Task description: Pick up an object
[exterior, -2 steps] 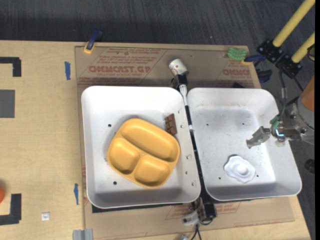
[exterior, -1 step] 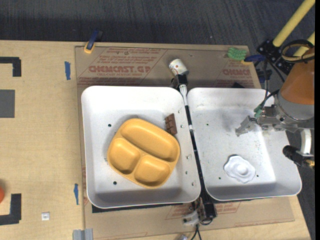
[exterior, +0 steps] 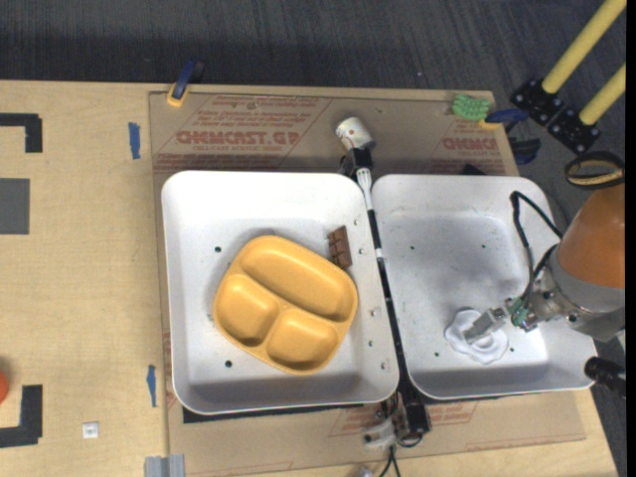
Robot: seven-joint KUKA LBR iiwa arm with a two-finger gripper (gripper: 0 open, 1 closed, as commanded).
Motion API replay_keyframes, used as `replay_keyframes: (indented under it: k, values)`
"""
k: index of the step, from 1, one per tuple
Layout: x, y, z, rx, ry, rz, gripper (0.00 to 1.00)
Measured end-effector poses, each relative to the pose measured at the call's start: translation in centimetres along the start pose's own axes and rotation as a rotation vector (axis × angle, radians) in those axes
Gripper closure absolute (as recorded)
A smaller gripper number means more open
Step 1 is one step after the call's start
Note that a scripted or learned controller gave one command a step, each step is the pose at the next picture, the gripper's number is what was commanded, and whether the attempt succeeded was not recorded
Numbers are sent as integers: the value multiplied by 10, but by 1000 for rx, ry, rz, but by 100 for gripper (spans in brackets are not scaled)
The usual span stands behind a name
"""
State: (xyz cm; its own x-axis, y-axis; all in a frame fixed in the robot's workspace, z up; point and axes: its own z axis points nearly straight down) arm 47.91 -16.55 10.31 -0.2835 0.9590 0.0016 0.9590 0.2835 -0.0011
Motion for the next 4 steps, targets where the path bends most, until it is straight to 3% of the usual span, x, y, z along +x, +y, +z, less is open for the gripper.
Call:
replay_keyframes:
  k: [1, 2, 3, 4]
  values:
    - [44, 68, 17, -6, -2, 73, 0]
    - [58, 18, 18, -4, -2, 301, 0]
    - [62, 30, 18, -5, -4, 79, 0]
    - [61, 19, 18, -1, 1, 348, 0]
